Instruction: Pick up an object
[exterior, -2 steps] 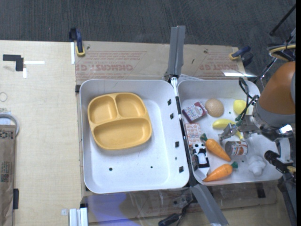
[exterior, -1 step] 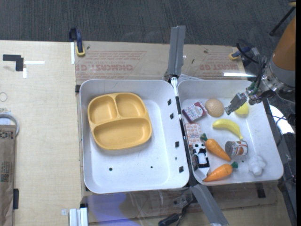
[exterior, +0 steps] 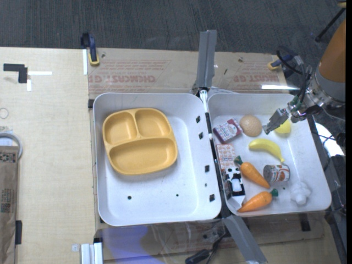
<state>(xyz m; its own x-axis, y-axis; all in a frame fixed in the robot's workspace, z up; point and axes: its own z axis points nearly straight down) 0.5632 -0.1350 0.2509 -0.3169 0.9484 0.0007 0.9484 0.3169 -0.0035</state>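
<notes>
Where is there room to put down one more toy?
Best spot: the left bin's bare floor, below and right of the yellow plate. The right bin is crowded with carrots, banana, can and the tool.

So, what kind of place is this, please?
Probably a robot test bench in a lab, not a kitchen. Two white bins sit side by side on a cardboard sheet held by clamps, and toy food such as a banana and carrots lies under the gripper.
</notes>
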